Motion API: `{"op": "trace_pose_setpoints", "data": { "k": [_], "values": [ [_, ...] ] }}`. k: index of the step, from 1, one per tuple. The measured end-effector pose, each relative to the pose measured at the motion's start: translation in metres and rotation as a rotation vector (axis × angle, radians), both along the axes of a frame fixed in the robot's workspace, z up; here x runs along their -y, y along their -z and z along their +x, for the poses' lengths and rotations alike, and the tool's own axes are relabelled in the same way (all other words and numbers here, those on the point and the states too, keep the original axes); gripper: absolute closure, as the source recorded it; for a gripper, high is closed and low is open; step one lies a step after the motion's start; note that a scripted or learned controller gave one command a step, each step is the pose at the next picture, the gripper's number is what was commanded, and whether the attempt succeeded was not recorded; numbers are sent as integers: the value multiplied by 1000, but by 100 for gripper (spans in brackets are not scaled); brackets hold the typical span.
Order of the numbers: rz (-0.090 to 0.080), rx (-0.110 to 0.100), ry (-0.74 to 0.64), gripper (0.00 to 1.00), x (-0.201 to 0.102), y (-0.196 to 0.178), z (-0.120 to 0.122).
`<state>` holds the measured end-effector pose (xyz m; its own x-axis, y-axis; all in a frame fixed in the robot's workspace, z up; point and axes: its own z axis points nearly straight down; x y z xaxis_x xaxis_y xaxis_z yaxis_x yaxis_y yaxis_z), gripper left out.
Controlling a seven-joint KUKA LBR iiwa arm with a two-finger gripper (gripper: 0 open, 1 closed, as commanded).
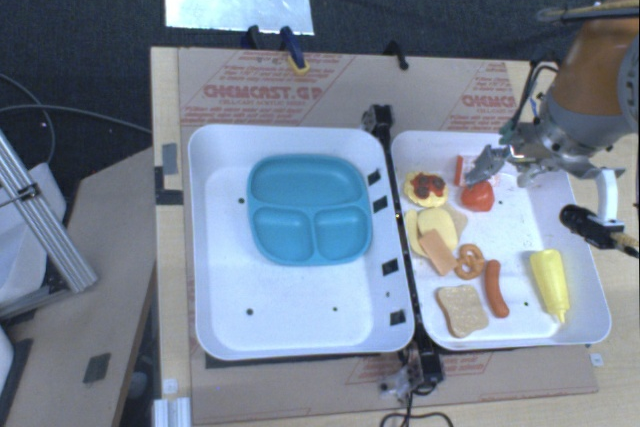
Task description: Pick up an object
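Your pincer (497,165) hangs over the right white bin (585,320); its fingers look spread, nothing between them. Just below it lies the small red tomato-like toy (478,196), apparently untouched. To its left: a thin red stick (459,169) and a round yellow piece with dark red topping (425,186). Farther below: yellow cheese slices (436,230), pretzel (468,261), red sausage (496,288), bread slice (462,309), yellow corn cob (550,283). Far left, a blue divided plastic tray (308,209) sits in the left bin (215,315).

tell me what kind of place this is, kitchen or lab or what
Most likely a robotics lab bench, not a kitchen. Two shallow white bins sit on a cardboard-covered bench, a grey and orange robot arm reaches in, and the food, such as the slice of toast and corn cob, looks like plastic toys.
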<state>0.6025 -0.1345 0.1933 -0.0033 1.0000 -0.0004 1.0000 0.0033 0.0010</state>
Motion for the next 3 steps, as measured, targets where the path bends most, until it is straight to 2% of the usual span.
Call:
{"op": "trace_pose_setpoints", "data": {
  "k": [1,2,3],
  "values": [
    [0,8,0,0,-28,73,22],
    [1,-5,3,0,-51,111,-39],
    [1,1,3,100,-50,98,-35]
  ]
}}
